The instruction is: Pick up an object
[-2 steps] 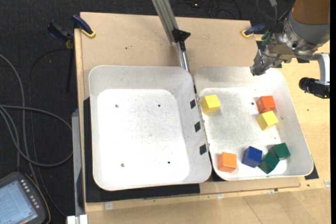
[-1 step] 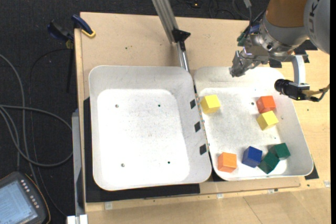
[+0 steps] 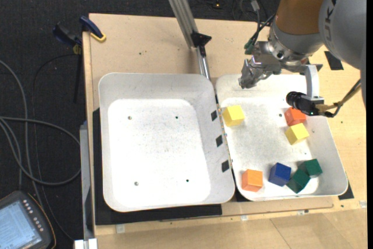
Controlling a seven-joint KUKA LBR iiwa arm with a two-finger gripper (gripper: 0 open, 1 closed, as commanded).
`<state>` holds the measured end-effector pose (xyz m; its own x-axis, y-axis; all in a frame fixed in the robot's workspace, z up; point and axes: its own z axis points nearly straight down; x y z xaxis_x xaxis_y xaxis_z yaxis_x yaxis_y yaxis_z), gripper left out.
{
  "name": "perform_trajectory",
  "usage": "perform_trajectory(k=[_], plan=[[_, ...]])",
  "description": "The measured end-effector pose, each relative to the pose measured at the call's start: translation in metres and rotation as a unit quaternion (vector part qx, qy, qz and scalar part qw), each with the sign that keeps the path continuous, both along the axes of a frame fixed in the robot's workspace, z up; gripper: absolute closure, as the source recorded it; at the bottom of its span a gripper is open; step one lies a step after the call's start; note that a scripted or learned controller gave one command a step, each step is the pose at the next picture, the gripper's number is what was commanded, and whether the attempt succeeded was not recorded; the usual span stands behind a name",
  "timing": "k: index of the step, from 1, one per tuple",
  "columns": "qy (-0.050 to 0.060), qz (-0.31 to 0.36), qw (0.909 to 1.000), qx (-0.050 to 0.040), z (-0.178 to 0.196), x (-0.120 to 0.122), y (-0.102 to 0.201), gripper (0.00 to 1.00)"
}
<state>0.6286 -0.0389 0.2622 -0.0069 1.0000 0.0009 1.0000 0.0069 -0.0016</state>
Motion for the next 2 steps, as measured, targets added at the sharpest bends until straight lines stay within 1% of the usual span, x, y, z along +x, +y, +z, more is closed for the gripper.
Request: perform_trajectory(k=[1,2], plan=[[0.000,0.001,1.0000,0.0005,0.000,-0.014,0.059,1.00],[0.000,0.001,1.0000,0.0003,0.001,-0.023,0.109,1.00]])
